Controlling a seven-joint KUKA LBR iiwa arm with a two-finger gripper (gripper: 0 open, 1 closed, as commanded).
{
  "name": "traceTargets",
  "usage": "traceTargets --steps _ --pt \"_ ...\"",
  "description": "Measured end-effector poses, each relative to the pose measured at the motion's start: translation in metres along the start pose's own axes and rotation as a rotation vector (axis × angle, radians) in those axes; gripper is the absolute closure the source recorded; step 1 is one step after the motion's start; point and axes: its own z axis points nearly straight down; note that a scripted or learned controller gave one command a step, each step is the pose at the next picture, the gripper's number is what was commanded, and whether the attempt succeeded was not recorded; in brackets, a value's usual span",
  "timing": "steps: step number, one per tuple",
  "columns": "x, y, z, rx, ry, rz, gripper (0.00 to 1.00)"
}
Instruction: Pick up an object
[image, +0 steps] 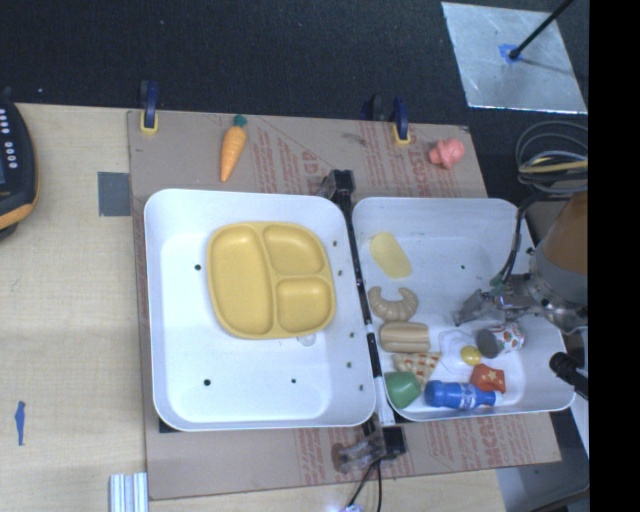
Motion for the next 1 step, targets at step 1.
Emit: traceTargets --steps 1 --pt "0.0064 -0.059 -0.0021 0.005 0.002 0.006 0.0"
